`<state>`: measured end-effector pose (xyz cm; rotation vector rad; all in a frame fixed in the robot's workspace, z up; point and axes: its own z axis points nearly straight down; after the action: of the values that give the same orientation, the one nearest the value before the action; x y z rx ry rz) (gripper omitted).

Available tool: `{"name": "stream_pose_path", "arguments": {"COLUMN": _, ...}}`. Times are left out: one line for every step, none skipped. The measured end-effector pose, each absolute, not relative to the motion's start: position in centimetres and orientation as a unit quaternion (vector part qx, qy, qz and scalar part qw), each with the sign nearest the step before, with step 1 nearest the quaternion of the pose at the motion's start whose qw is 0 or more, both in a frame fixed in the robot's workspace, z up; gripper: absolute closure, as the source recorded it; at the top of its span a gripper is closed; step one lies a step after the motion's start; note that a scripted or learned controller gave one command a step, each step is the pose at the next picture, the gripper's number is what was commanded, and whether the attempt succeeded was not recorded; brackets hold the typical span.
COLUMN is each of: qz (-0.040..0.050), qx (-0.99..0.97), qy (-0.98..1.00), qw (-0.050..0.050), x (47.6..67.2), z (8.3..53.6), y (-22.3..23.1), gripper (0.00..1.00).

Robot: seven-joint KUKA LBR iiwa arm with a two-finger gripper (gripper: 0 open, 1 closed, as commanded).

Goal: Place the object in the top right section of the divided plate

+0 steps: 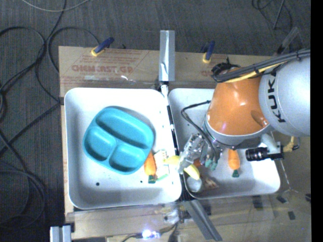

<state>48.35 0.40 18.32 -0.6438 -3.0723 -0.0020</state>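
Note:
A blue divided plate (118, 139) lies tilted in the left bin (81, 185), with one long section and two smaller ones, all bare. My gripper (194, 153) hangs under the orange wrist band (237, 110), low over the left end of the right bin (262, 184), close to the wall between the bins. A yellow banana-like toy (192, 172) lies just below the gripper, and a smaller yellow piece (173, 160) sits at the dividing wall. I cannot make out whether anything is between the gripper's tips.
An orange carrot toy (150, 164) and a small white-green item (161, 158) lie in the left bin beside the plate's lower right edge. Another carrot (233, 161) rests in the right bin. A grey round object (195, 184) and brown bits lie near the front wall.

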Motion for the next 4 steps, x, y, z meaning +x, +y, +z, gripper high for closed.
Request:
{"name": "stream_pose_path", "arguments": {"qz": -0.0006, "qx": -0.107, "qy": -0.994, "qw": 0.0, "x": 48.4, "z": 21.7, "y": 10.3, "gripper": 1.0}}
{"name": "stream_pose_path", "arguments": {"qz": 0.0001, "qx": -0.076, "qy": -0.997, "qw": -0.001, "x": 48.5, "z": 22.6, "y": 3.8, "gripper": 1.0}}
{"name": "stream_pose_path", "arguments": {"qz": -0.0004, "qx": -0.139, "qy": -0.99, "qw": 0.001, "x": 48.4, "z": 22.2, "y": 8.8, "gripper": 1.0}}
{"name": "stream_pose_path", "arguments": {"qz": -0.0001, "qx": -0.151, "qy": -0.988, "qw": 0.001, "x": 48.3, "z": 21.0, "y": 15.5, "gripper": 1.0}}
